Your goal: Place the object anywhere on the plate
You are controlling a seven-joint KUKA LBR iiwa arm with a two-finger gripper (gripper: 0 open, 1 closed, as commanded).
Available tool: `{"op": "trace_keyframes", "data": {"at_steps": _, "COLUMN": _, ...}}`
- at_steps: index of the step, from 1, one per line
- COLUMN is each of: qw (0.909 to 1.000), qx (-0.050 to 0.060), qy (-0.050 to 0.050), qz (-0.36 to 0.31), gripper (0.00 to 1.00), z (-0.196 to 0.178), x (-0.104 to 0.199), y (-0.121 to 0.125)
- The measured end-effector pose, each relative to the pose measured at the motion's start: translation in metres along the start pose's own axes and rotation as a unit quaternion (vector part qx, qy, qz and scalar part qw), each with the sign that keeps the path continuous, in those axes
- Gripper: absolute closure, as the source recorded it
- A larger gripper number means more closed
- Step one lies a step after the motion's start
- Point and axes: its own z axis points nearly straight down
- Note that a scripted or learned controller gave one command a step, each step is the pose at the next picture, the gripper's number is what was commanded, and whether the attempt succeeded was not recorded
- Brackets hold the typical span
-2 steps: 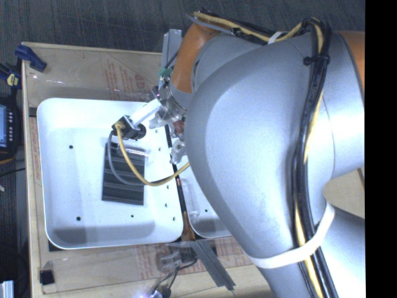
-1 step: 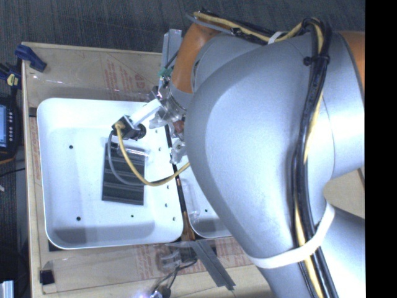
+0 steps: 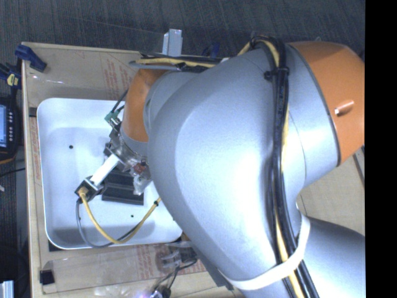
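Note:
My gripper [image 3: 138, 170] reaches down into the left white bin [image 3: 62, 179], near the middle of its floor. The grey arm with its orange band [image 3: 329, 98] looms over the right and centre of the view and hides whatever lies beneath it. The wrist blocks the gripper's tips from the camera. The bare part of the bin floor to the left carries two small dark specks [image 3: 71, 146].
The wooden bench rim [image 3: 74, 64] frames the bin. A blue clamp [image 3: 30, 56] sits at the bench's far left corner, and a black device [image 3: 9, 126] stands off the left edge. A small grey fixture [image 3: 173, 41] stands at the back edge.

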Motion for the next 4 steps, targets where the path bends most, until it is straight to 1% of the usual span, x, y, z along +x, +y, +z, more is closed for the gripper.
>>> {"op": "trace_keyframes", "data": {"at_steps": 1, "qw": 1.0, "qx": 0.002, "qy": -0.001, "qz": -0.002, "gripper": 1.0, "z": -0.009, "x": 0.0, "y": -0.001}}
{"op": "trace_keyframes", "data": {"at_steps": 2, "qw": 0.9973, "qx": -0.002, "qy": 0.001, "qz": 0.073, "gripper": 1.0, "z": 0.033, "x": 0.028, "y": -0.074}}
{"op": "trace_keyframes", "data": {"at_steps": 3, "qw": 0.9919, "qx": -0.002, "qy": 0.002, "qz": -0.127, "gripper": 1.0, "z": -0.109, "x": -0.009, "y": -0.074}}
{"op": "trace_keyframes", "data": {"at_steps": 4, "qw": 0.9883, "qx": -0.002, "qy": 0.0, "qz": -0.152, "gripper": 1.0, "z": 0.011, "x": -0.064, "y": -0.037}}
